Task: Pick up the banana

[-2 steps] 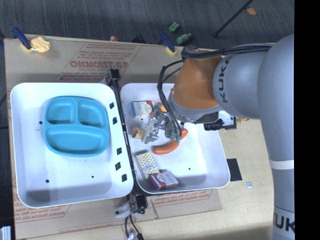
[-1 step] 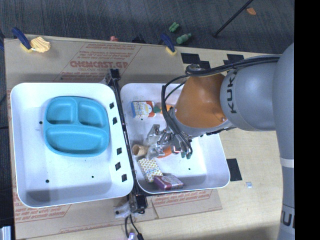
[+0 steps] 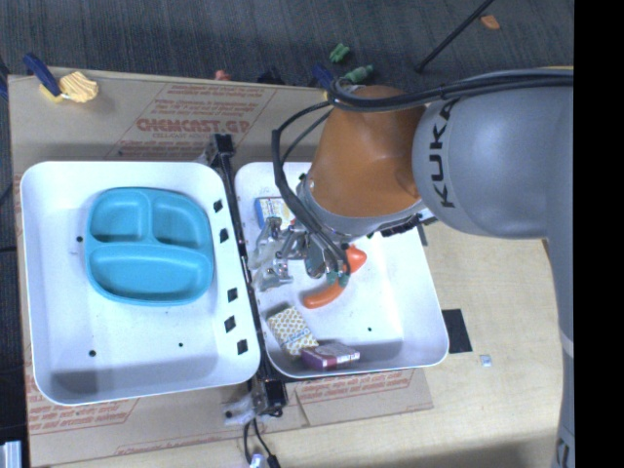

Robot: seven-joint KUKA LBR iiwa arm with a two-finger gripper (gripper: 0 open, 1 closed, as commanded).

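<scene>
Banana's spot: can't tell, poss. lying hidden under the wrist. Pincer is hanging low inside right bin, just beside orange veg, prob. seeking a grasp; wide or narrow, can't tell.

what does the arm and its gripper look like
The arm is a bulky, rounded grey shell with black "KUKA" lettering running down its side. Above the wrist sits a wide, smooth orange band. Black cables loop around that band. The gripper below it is a cluster of shiny bare metal parts.
</scene>
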